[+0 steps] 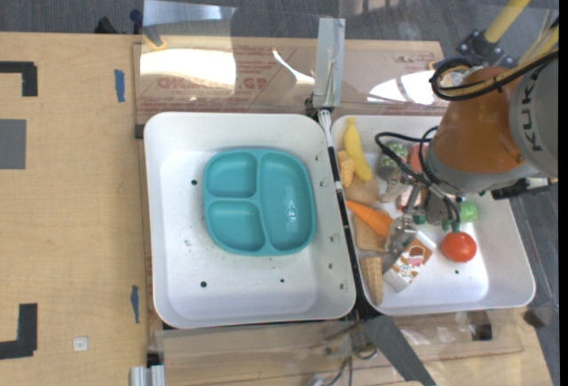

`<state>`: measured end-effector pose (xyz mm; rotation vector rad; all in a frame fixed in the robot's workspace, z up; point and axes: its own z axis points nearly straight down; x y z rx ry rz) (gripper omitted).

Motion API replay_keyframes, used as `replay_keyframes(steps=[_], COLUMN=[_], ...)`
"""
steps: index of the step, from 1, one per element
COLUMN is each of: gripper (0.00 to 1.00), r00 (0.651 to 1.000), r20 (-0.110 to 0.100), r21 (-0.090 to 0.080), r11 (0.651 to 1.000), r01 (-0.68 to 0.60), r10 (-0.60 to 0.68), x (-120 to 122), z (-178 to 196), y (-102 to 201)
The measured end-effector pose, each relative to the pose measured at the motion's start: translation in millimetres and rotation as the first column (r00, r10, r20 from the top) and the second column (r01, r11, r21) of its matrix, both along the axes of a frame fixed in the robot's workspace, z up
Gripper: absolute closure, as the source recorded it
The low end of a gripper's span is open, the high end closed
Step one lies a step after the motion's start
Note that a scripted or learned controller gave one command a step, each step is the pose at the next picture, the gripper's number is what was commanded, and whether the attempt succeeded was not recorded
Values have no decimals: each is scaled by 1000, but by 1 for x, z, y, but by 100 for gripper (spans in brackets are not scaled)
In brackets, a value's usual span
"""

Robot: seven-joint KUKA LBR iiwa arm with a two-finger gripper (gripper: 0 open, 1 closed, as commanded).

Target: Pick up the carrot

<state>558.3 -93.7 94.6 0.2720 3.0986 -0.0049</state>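
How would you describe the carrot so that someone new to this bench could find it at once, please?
Look in the right-hand white bin, the one crowded with toy food under the arm. Along its left side, below the yellow banana and the corn piece, lies the carrot, slanting down to the right toward the gripper. It is the one long, tapered, plain orange piece; the red tomato nearby is round.

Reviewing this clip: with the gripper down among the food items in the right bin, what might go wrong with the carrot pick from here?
1. The gripper sits at the carrot's tip, beside the small carton; it may close on the carton instead.
2. The carrot lies close to the bin wall, with a corn cob and a cone nearby, so a sideways nudge might wedge it there.
3. The tomato looks round and may roll if bumped.
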Motion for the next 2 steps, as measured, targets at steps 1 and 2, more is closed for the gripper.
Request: replay_keyframes(steps=[1, 2], gripper=[100, 100], r00=[1000, 1000], r20=[8, 15], r21=[-1, -2], r11=[1000, 1000], r01=[-3, -4], r10=[3, 4], x=[3, 4], z=[14, 24], y=[1, 2])
